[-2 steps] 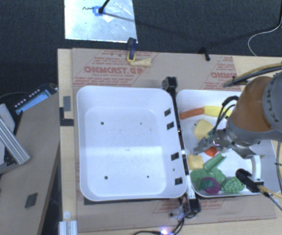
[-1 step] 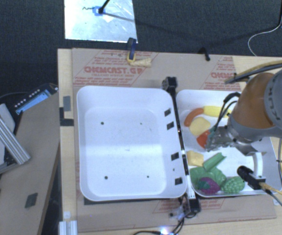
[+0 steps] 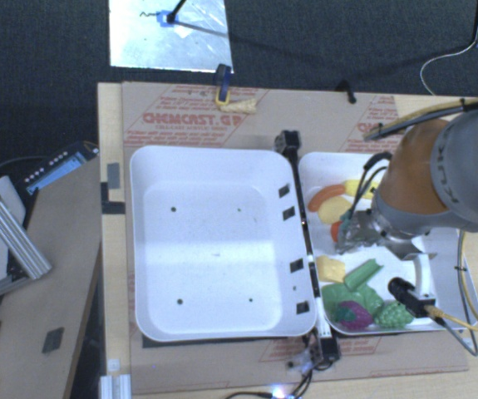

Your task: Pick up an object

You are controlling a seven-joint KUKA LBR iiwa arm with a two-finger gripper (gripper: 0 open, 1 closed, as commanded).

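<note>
**Camera view: arm lowered into the right bin**

Camera view from above shows two white bins side by side on a bench. The grey arm (image 3: 446, 173), with its orange band, reaches in from the right, and its gripper (image 3: 353, 233) sits low inside the right bin (image 3: 322, 166). Whether it is spread or closed cannot be told. Toy foods crowd this bin: an orange carrot-like piece (image 3: 326, 195) and a yellow piece (image 3: 328, 211) just left of the gripper, a pale yellow wedge (image 3: 331, 268), a green block (image 3: 362, 273), and a purple grape cluster (image 3: 354, 312) near the front wall. The left bin (image 3: 214, 243) lies beside it.
</note>
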